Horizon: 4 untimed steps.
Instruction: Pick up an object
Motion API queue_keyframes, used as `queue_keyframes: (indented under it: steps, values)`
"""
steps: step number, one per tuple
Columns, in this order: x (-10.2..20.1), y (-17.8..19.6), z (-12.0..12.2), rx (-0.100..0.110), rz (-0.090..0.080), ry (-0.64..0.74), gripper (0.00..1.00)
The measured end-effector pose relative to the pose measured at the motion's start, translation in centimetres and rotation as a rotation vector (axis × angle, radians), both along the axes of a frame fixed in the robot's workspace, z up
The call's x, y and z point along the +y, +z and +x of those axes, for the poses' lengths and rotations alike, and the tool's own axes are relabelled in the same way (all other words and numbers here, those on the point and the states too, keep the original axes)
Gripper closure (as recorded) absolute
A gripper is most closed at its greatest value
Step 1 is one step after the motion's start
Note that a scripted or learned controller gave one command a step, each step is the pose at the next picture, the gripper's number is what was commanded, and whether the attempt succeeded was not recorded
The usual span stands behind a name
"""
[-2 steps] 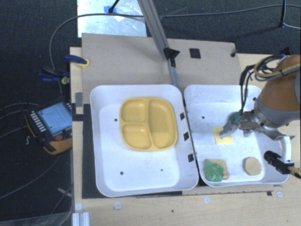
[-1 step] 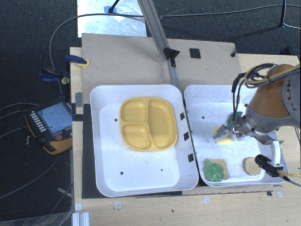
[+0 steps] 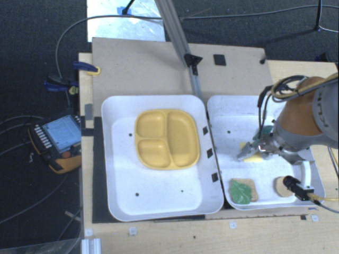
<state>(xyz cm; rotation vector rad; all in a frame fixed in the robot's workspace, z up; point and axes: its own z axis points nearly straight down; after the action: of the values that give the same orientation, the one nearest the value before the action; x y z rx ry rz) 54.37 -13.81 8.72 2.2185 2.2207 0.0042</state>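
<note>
In the right bin (image 3: 228,112), my gripper (image 3: 252,151) is low over the bin floor, at the end of the grey arm with its orange band (image 3: 299,115). A small yellow object (image 3: 256,159) lies on the floor right at the gripper's tip, partly hidden by it. I cannot tell if it is touching the object. A green piece on a tan slice (image 3: 243,190) lies near the bin's front edge. A round tan disc (image 3: 281,187) sits to its right, beside a black part of the arm.
The left bin (image 3: 122,194) holds a yellow divided plate (image 3: 167,138) in its upper middle. A grey pole (image 3: 177,33) slants down to the back edge between the bins. Cables and a blue-screened pendant (image 3: 57,135) lie off the bench at left.
</note>
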Motion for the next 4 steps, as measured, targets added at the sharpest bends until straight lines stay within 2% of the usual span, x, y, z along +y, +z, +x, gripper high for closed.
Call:
queue_keyframes:
  steps: [1, 2, 4]
  values:
    - [-0.1, 1.2, 0.2, -0.008, -0.003, -0.001, 1.00]
    - [0.6, 5.8, 0.4, 0.000, -0.001, 0.004, 1.00]
    - [0.8, 14.2, 1.0, -0.002, -0.001, 0.005, 1.00]
